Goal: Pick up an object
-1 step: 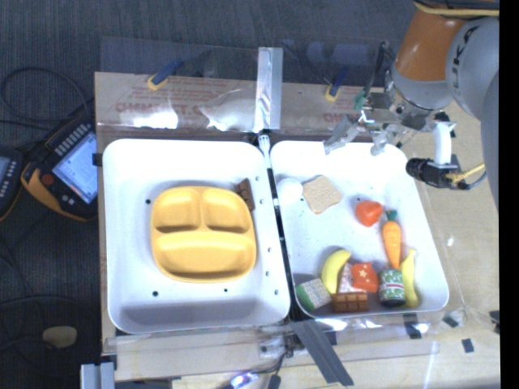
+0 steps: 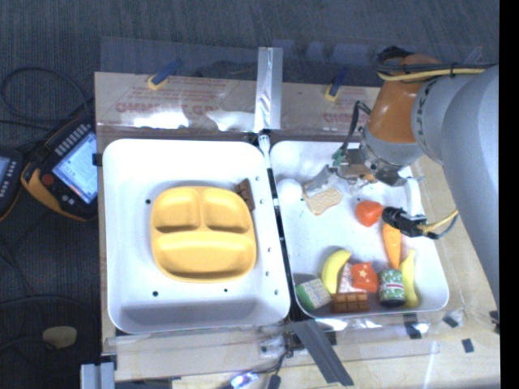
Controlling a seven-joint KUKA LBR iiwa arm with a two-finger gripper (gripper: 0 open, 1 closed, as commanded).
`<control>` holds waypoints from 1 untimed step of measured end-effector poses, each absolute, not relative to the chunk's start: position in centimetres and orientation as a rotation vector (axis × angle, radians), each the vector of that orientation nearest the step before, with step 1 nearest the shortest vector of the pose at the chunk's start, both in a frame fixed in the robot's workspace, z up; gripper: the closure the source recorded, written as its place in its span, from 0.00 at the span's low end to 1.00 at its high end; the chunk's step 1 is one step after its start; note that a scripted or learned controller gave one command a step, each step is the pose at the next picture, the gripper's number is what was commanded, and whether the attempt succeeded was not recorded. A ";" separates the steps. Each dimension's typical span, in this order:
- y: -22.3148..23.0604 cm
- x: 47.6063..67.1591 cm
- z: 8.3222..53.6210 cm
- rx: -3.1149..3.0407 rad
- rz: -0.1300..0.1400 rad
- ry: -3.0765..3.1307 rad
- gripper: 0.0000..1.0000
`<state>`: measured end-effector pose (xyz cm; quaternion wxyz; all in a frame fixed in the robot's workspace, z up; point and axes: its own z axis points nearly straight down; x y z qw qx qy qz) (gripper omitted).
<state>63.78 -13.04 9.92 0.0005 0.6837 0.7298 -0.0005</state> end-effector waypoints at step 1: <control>-11.0 64.9 9.5 1.994 0.007 2.402 0.00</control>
